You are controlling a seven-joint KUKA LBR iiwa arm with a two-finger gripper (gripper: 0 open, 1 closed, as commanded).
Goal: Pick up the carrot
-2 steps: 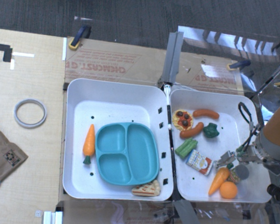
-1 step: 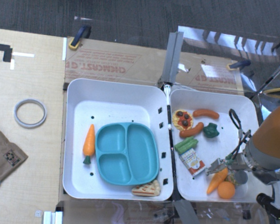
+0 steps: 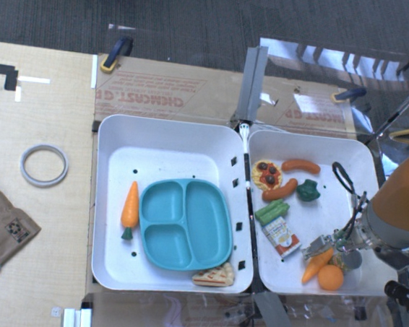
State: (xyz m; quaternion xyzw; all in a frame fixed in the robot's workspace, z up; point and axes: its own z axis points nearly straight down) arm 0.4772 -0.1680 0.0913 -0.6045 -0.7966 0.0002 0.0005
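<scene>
Camera view: end effector low over the near right part of the right bin. Whether it is open or closed cannot be told, and nothing is seen in its hold.

- **Directly beside it:** a tapered orange piece lies just under and toward the bin's near edge, touching or almost touching the end effector. It may itself be a carrot. Its long axis runs diagonally, narrow tip toward the near edge and thick end up toward the end effector. An orange sits against its right side.
- **Further out:** a carton lies near the bin's middle, with sausages toward the far edge.
- **Left bin:** the plainly leafy carrot lies along the left wall, beside a teal plate. Its long axis is parallel to that wall, with the point toward the far edge and the green top toward the near edge. It is well apart from the end effector, across both bins.

Judgement: the coming move turns on which orange thing is meant. The nearer one needs only a short descent, with the closing direction set across its diagonal axis.
</scene>
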